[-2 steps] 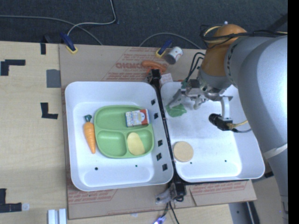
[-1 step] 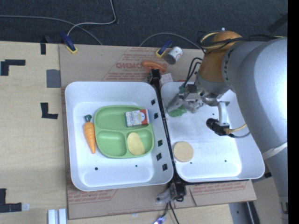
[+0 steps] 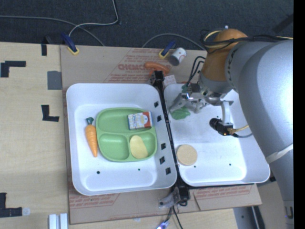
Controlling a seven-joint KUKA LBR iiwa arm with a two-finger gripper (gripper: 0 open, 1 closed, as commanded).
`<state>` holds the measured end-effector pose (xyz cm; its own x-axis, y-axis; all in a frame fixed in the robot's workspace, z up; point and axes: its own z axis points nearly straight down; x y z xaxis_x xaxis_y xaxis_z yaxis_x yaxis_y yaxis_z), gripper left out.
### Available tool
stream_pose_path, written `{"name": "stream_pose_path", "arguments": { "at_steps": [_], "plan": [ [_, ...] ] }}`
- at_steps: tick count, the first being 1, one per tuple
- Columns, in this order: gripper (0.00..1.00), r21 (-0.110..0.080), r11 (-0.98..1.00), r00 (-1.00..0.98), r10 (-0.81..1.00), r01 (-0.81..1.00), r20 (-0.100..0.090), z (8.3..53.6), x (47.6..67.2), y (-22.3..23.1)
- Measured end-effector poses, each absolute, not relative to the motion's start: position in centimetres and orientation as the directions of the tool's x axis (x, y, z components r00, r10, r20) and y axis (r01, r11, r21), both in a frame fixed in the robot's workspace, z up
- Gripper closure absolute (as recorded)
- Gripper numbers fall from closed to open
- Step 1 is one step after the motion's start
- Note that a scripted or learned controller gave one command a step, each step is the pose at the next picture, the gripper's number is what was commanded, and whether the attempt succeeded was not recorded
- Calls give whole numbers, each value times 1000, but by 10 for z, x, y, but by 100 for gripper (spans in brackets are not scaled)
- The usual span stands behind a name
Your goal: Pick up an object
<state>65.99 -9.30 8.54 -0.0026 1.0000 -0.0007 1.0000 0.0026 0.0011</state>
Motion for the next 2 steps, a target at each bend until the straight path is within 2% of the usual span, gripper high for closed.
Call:
{"name": "stream_pose_path", "arguments": {
  "at_steps": [1,2],
  "plan": [
    [0,2,2,-2,1000,1000,-2,86,653,-101],
    [100,4,3,-3,1000,1000,-5,97,654,-102]
  ]
}}
